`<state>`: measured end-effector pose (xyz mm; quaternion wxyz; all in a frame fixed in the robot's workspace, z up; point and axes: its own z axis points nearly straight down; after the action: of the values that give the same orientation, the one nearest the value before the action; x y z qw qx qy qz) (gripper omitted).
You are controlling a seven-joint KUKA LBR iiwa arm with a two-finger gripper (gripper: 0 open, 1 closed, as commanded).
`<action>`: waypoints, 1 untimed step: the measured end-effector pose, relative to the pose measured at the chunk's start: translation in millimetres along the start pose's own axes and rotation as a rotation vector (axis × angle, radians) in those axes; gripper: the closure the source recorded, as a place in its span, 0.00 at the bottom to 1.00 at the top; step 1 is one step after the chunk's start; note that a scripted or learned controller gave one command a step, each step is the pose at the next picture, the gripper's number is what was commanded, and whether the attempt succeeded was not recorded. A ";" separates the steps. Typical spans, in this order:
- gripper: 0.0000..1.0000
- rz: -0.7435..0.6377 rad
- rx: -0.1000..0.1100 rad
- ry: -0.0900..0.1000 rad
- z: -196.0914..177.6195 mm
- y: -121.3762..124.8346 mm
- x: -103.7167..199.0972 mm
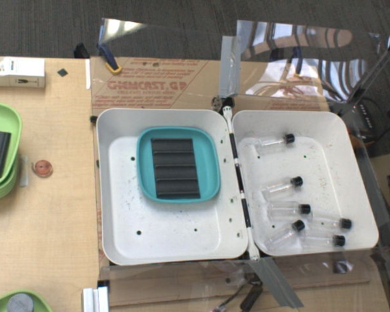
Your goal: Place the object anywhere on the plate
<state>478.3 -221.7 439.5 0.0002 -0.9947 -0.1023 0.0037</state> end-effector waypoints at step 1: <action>0.00 0.000 -0.002 0.002 -0.6 2.1 9.6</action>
<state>488.2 -221.8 440.0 -0.0005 -0.9947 -0.1023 0.0027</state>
